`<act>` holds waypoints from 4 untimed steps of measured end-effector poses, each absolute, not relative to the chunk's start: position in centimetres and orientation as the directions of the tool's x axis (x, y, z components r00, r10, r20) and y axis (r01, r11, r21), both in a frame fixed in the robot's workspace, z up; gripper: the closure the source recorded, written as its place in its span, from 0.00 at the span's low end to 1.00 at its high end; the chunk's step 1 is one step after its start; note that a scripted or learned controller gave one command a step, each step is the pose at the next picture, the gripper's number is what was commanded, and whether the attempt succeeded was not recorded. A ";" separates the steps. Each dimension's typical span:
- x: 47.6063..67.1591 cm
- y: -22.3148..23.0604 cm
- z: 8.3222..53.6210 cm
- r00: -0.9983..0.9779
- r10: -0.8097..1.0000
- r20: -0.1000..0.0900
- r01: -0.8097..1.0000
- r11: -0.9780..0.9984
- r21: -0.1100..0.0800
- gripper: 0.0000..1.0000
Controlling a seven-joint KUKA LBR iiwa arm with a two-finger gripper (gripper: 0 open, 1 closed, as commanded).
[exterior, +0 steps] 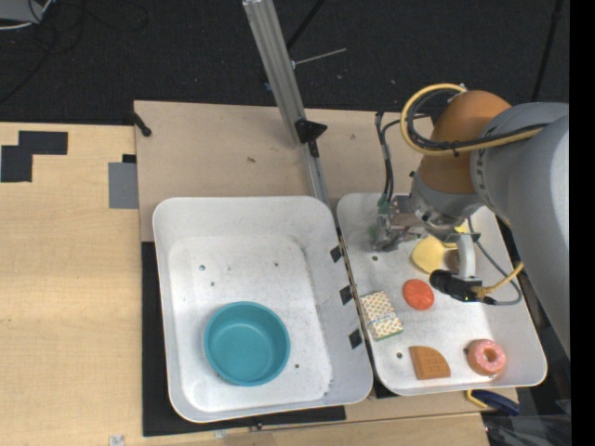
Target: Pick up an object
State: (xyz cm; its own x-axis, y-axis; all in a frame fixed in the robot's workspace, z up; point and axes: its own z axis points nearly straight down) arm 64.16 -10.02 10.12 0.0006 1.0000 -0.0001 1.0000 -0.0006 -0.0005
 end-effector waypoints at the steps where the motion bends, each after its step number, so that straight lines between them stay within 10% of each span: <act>1: 64.7 -10.7 16.0 0.001 1.000 -0.001 1.000 -0.001 0.004 1.00; 4: 62.1 -5.8 22.6 -0.003 1.000 0.001 1.000 0.003 -0.001 1.00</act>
